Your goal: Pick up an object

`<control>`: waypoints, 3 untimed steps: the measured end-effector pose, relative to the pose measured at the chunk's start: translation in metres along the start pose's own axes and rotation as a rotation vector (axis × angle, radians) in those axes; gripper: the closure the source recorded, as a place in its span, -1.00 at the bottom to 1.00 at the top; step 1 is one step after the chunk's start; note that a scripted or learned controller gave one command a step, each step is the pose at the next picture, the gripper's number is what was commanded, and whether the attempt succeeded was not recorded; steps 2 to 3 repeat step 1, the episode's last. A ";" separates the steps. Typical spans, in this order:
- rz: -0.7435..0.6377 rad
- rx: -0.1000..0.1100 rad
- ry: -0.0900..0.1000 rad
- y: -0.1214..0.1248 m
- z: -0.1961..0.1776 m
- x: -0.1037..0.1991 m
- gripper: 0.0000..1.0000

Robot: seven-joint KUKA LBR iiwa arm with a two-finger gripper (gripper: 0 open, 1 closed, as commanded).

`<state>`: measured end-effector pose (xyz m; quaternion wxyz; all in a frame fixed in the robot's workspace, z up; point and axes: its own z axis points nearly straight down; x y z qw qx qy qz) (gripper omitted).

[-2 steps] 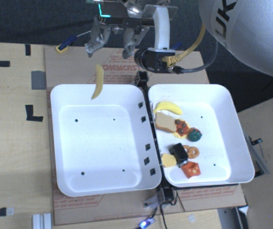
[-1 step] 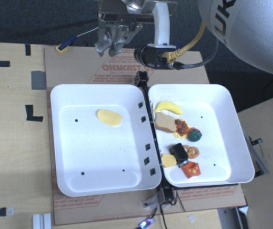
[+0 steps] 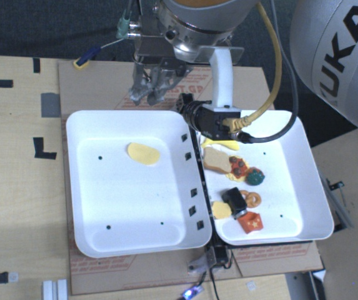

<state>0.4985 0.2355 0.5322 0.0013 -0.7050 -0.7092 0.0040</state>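
Observation:
My gripper (image 3: 152, 91) hangs above the cardboard just behind the far rim of the left bin (image 3: 79, 167). Its metal fingers (image 3: 142, 90) point down close together, and I see nothing between them. A pale yellow oval piece (image 3: 144, 153) lies alone in the left bin, below and slightly left of the gripper. The right bin (image 3: 303, 167) holds a tan slice (image 3: 215, 160), a red-orange piece (image 3: 237, 165), a green ball (image 3: 255, 177), a pretzel-like ring (image 3: 252, 199), a black block (image 3: 234, 199), a small yellow cube (image 3: 221, 210) and a red block (image 3: 250, 222).
A black fitting with a yellow cable (image 3: 219, 122) sits over the divide between the bins at the back. The grey arm body (image 3: 335, 36) fills the upper right. A blue-and-yellow tool (image 3: 88, 57) lies on the bench behind the left bin.

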 end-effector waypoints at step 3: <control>0.002 -0.001 -0.001 -0.012 0.000 0.000 1.00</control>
